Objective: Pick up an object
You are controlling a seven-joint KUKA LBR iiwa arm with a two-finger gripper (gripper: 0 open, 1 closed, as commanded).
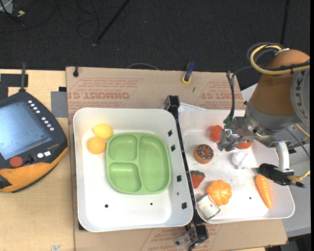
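My gripper (pixel 229 141) hangs low over the upper middle of the right bin (pixel 282 209). A red round item (pixel 215 133) lies just to its left, close to the gripper tip. Another small red piece (pixel 244 145) peeks out just right of the gripper, partly hidden by the wrist. A white crumpled item (pixel 239 159) rests below and to the right of the gripper. A chocolate donut (pixel 203 153) sits lower left of it. I see nothing between the fingers.
The right bin also holds a strawberry (pixel 198 179), an orange pumpkin-like fruit (pixel 220 191), a small white cup (pixel 208 206) and a carrot (pixel 264 190). The left bin (pixel 89 203) bears a green divided plate (pixel 138 162), a lemon (pixel 102 130) and an orange (pixel 96 145). A teach pendant (pixel 21 137) lies at the left.
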